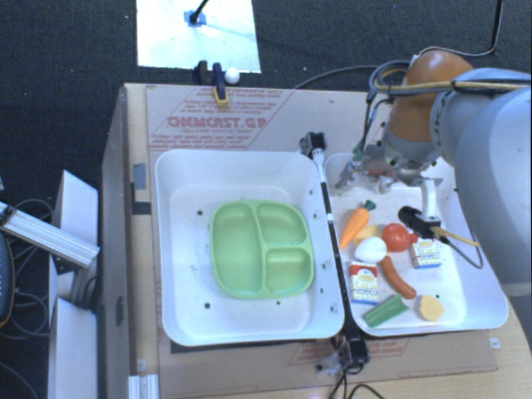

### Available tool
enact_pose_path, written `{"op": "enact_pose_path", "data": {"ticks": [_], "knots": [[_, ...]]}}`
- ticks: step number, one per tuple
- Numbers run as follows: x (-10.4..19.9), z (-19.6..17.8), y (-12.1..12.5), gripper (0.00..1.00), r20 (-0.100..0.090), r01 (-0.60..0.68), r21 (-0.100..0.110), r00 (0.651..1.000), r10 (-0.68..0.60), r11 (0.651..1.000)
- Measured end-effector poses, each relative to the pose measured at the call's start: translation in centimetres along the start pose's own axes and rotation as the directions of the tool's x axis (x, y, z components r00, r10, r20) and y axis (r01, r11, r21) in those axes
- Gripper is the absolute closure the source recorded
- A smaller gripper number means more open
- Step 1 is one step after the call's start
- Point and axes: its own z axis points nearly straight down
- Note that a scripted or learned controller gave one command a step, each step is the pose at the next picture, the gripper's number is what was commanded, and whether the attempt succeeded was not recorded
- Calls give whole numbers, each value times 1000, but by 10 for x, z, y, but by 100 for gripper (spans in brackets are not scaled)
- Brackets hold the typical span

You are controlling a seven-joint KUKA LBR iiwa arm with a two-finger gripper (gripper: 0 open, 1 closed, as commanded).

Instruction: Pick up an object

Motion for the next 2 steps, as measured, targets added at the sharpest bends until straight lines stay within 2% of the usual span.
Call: {"op": "enact_pose_path", "data": {"ticks": [2], "knots": [[-5, 0, 0, 0, 1, -2, -1, 1000, 2, 1000]]}}
